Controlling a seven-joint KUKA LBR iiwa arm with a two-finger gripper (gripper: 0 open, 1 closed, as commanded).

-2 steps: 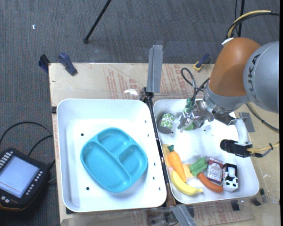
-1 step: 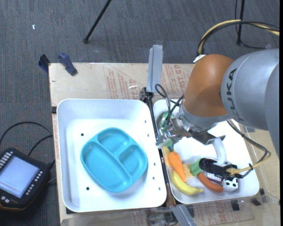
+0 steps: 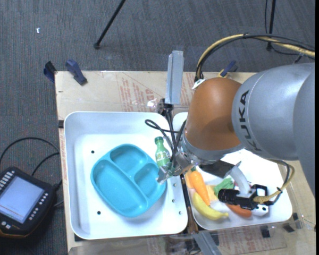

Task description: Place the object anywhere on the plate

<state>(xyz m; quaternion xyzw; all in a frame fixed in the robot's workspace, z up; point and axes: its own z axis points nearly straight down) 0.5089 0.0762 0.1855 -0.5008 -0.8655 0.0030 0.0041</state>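
Camera view: looks down at a slant on both bins, the arm [image 3: 255,116] reaching in from the right.
Tool [image 3: 169,170]: it hangs over the right edge of the blue plate, close to the wall between the bins; I judge it to be gripping the lower part of the green bottle, though the fingers themselves are too dark and small to make out clearly.
Green bottle [image 3: 161,152]: it stands nearly upright above the plate's right rim, its base hidden at the tool.
Long axis: close to vertical in the view, leaning slightly.
Pointing: white cap up and away from the plate, base down toward it.
Blue plate [image 3: 125,180]: a divided dish lying in the left bin [image 3: 77,142], its compartments bare.
Right bin [image 3: 284,209]: it holds a carrot [image 3: 198,180], a banana [image 3: 210,211] and other small items, well clear of the plate.
Step in hand: carrying the bottle over the plate for release.
Doing it well: shift left, deeper over a compartment, since the rim sits directly beneath; lower until the base nearly touches before letting go, because a tall bottle may topple and roll off.
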